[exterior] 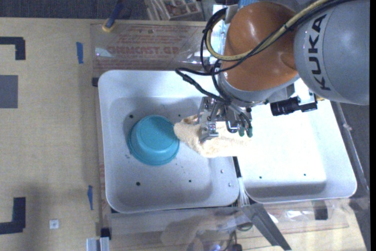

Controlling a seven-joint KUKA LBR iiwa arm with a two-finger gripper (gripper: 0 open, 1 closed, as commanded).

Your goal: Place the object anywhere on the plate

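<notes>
Two white bins are seen. One blue bowl is overturned in the left bin. One pale object lies beside it, under the gripper; a grasp cannot be confirmed.

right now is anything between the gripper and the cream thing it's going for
Nothing visible stands in the way. The gripper is right over the cream object, which lies at the edge where the two bins meet. The blue bowl sits beside the object in the left bin, not between them.
</notes>
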